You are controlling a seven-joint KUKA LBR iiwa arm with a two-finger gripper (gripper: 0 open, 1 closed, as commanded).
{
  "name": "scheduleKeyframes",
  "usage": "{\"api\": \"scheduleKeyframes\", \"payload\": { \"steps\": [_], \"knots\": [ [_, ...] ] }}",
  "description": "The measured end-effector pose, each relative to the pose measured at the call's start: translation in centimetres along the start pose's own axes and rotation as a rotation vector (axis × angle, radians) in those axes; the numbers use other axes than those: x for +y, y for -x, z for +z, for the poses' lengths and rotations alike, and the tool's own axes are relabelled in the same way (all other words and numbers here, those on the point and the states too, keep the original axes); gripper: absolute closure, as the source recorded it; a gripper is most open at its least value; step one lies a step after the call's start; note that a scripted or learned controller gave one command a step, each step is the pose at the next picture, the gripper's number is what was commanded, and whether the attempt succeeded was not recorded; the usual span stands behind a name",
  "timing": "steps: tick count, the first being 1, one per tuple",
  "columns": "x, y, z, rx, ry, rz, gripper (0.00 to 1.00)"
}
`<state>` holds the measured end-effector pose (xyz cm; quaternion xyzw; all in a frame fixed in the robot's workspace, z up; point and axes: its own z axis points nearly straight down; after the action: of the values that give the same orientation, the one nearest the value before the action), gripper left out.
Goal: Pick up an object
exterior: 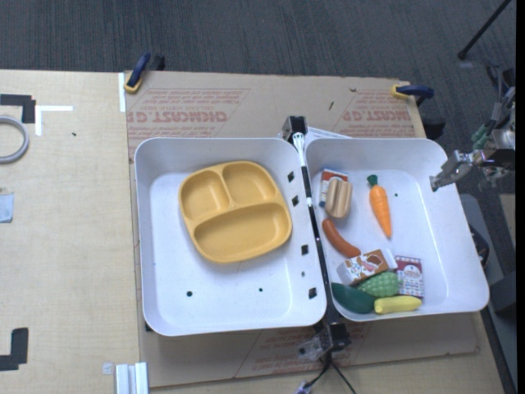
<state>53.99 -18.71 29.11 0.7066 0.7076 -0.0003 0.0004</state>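
Note:
The right bin [447,245] holds several toy foods. An orange carrot [380,208] lies near the middle, and a hot dog bun [337,197] sits by the left wall with a red sausage [340,238] below it. In the front corner are a small carton [367,265], a red-and-white box [409,276], a green corn cob [377,286], a yellow piece [398,304] and a dark green vegetable [351,300]. My gripper [449,173] hangs over the right bin's far right rim, away from all the food and with nothing seen in it.
A yellow divided plate [236,212] lies in the left bin [164,286]. Both bins rest on a cardboard sheet [246,109] held by blue-and-yellow clamps [138,71]. Clips [305,220] join the two bins along the shared wall.

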Motion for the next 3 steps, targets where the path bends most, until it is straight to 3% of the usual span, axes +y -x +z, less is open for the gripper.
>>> {"api": "scheduleKeyframes", "payload": {
  "steps": [1,2,3],
  "knots": [
    [-0.3,-4.3,15.4,0.001,-0.001,0.024,0.00],
    [0.9,-6.9,19.9,0.001,0.000,-0.133,0.00],
    [1.0,-6.9,18.9,0.001,0.001,-0.131,1.00]
  ]
}}
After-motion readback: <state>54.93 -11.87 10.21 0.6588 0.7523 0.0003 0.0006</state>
